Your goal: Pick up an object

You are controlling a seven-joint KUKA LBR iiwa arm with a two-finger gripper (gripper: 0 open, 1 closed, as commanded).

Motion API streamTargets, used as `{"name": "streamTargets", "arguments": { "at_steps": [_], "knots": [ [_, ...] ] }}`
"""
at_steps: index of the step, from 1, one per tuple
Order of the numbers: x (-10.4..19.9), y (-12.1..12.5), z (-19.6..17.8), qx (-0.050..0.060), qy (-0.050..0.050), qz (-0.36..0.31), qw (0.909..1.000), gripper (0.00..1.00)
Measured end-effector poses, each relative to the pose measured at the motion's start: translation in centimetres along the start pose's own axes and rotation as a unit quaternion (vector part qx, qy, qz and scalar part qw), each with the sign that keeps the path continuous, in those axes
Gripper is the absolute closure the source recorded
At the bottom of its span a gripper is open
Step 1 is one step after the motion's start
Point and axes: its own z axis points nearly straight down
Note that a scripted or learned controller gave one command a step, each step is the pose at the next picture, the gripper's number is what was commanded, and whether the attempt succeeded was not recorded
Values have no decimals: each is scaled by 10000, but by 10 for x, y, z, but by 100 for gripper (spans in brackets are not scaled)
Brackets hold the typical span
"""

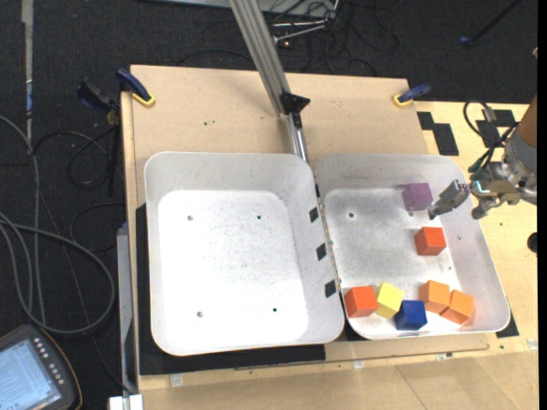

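Several small cubes lie in the right bin (479,246). A purple cube (417,196) sits near the back, and a red-orange cube (430,240) lies in front of it. Along the front wall are an orange cube (361,300), a yellow cube (390,299), a blue cube (411,314) and two more orange cubes (437,295) (460,306). My gripper (466,201) hangs over the bin's right side, just right of the purple cube. Its fingers are apart and nothing is between them.
The left bin (162,254) lies beside the right one on a wooden board. A slanted metal pole (261,45) rises from the board's back middle. Clamps sit at the back corners (137,88) (410,95). Cables run across the floor at left.
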Motion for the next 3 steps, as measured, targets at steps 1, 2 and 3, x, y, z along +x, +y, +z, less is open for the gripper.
{"name": "streamTargets", "arguments": {
  "at_steps": [1, 2, 3],
  "knots": [
    [0, 1, -2, -16, -4, -5, 10000, 0],
    [1, 2, 41, -3, -4, 7, 10000, 0],
    [1, 3, 105, 9, 3, 9, 10000, 0]
  ]
}}
